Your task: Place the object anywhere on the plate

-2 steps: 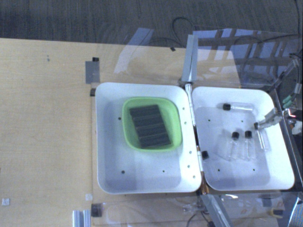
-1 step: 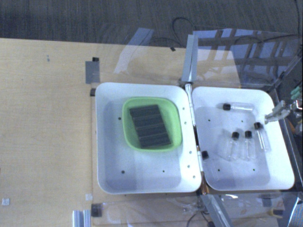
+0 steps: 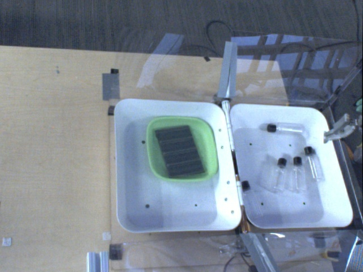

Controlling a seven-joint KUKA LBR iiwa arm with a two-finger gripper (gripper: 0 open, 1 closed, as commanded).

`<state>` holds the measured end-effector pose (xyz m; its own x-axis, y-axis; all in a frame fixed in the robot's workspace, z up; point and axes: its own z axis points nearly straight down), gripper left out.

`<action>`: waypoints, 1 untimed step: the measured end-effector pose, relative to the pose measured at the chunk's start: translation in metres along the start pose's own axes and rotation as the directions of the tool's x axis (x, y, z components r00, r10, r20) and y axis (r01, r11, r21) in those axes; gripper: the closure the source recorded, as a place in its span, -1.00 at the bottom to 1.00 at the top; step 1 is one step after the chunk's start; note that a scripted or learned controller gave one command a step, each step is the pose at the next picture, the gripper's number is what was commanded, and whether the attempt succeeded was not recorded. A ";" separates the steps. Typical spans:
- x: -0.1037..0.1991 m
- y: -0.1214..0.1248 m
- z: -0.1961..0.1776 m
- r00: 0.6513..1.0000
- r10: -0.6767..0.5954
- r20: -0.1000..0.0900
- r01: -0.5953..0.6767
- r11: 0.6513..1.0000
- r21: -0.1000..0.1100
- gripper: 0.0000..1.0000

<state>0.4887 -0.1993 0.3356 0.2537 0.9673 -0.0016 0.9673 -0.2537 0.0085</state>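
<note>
A green square plate lies in the left bin. On the plate rests a dark ridged rectangular block, lying flat and slightly turned. Several clear vials with black caps lie in the right bin: one on its side at the back and three close together further forward. At the right rim of that bin a pale grey piece pokes in from the frame edge. It looks like part of my gripper, well apart from the plate and the vials.
A small black clip sits on the divider between the bins. A grey post stands behind the bins. The wooden bench stretches to the left, with small grey brackets on it.
</note>
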 end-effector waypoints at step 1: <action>0.004 0.000 -0.002 0.976 -0.219 0.000 0.219 0.976 0.000 -1.00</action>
<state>0.4893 -0.1958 0.3375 0.0355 0.9994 -0.0032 0.9993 -0.0355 0.0083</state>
